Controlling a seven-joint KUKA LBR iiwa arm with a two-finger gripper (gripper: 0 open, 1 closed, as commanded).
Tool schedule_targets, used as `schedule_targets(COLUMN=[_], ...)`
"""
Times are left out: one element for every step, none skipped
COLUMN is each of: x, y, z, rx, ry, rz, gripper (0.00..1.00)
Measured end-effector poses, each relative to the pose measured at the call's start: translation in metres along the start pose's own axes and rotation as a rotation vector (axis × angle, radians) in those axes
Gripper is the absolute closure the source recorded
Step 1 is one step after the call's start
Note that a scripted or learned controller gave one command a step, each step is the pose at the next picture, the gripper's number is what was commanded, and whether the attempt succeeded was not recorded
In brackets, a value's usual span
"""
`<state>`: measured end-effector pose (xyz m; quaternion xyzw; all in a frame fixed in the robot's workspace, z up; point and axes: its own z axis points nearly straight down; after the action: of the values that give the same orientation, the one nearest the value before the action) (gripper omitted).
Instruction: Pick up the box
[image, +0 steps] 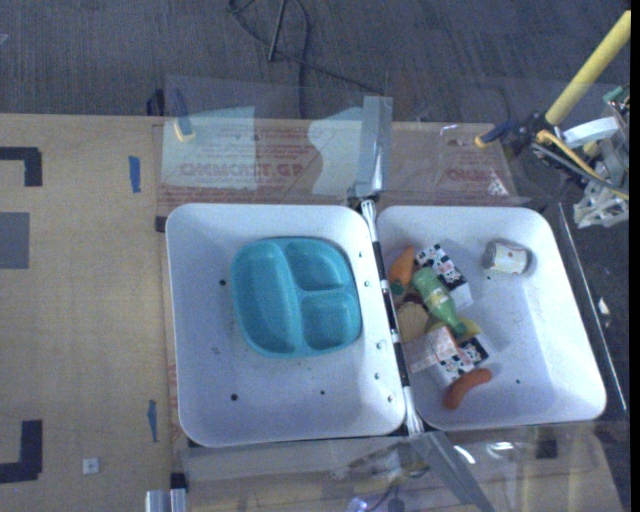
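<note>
The box (441, 265) lies down-left of the jaws (600, 205), beside the green bottle (437, 298); jaw state unclear.

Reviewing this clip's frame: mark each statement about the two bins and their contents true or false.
1. The blue divided plastic tray lies in the left white bin. True.
2. The green plastic bottle lies in the left bin. False: it lies in the right white bin.
3. The small white cup lies on its side, apart from the pile. True.
4. The black-and-white patterned box sits on the tray. False: it is in the right bin, by the bottle.
</note>
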<state>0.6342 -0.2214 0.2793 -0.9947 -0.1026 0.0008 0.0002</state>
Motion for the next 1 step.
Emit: schedule_targets(x=[-0.0523], y=[-0.0109], z=[0.02], rx=[0.002], ry=[-0.002], rz=[0.003], gripper=[1.0])
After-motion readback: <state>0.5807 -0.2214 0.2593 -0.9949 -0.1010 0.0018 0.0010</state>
